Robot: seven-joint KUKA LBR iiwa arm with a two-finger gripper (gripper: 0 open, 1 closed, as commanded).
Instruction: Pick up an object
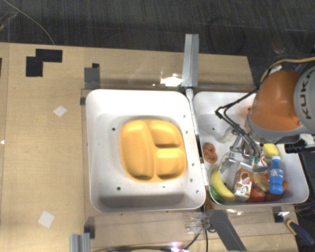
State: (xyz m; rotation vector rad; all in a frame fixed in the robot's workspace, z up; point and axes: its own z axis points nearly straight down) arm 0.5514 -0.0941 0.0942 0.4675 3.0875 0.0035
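The gripper (240,159) hangs low in the right bin (210,105) over the banana (221,185) and blue bottle (275,176), its fingers too hard to tell, while a yellow tray (151,149) sits in the left bin (102,140)

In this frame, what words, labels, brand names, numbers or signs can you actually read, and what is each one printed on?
"KU" reads in dark letters on the grey arm at the right edge; the rest of the name is cut off by the frame.
The red and white carton in the right bin bears print, too small and blurred to read.
The blue bottle has a label, also unreadable.
The yellow tray in the left bin bears no text.
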